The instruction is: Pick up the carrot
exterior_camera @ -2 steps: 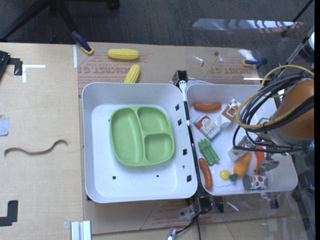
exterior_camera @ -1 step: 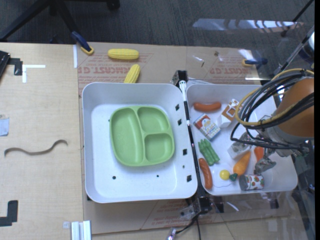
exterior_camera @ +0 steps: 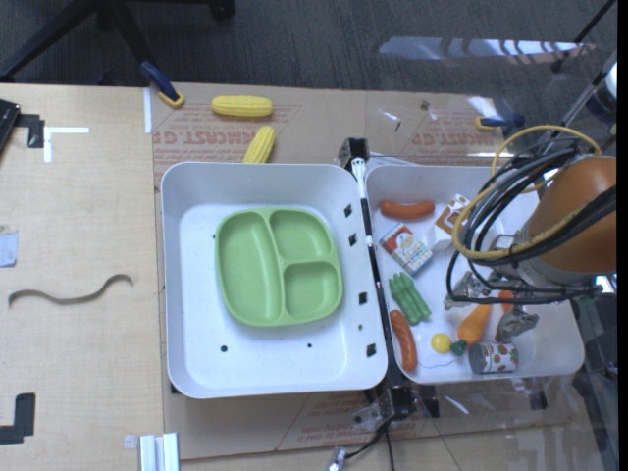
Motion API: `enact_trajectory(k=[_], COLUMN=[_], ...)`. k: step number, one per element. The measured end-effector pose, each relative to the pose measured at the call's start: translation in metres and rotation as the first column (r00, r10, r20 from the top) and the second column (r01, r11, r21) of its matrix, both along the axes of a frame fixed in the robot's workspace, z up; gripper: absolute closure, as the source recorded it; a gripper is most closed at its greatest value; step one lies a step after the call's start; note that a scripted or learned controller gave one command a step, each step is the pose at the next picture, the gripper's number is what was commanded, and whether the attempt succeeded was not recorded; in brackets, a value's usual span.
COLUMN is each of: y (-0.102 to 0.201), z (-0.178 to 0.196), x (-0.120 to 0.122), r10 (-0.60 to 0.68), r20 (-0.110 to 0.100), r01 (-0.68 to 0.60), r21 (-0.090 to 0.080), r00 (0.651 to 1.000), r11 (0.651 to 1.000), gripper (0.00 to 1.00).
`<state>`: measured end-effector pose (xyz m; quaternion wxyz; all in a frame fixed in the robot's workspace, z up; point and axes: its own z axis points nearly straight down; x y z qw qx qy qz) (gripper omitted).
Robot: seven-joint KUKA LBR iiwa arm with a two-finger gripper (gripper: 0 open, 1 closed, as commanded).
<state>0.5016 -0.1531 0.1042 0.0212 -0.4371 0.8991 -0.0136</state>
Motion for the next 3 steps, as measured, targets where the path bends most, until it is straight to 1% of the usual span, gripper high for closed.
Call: enact_trajectory(k=[1, 2, 3], y=[0.0095, 0.0115, 0.0118], z=[0.0006, 0.0090, 0.0094], x=[-0.0029, -0.0043, -0.0028], r10=[0.024, 0.022, 0.022], r20=[0.008, 0.000, 0.004], r01=[-0.023, -0.022, -0.022], r21=[-0.006, -0.002, -0.002], r00=[1.000, 1.000, 1.000], r11=[1.000, 1.000, 1.000], gripper=[0.00, 1.00, 0.00])
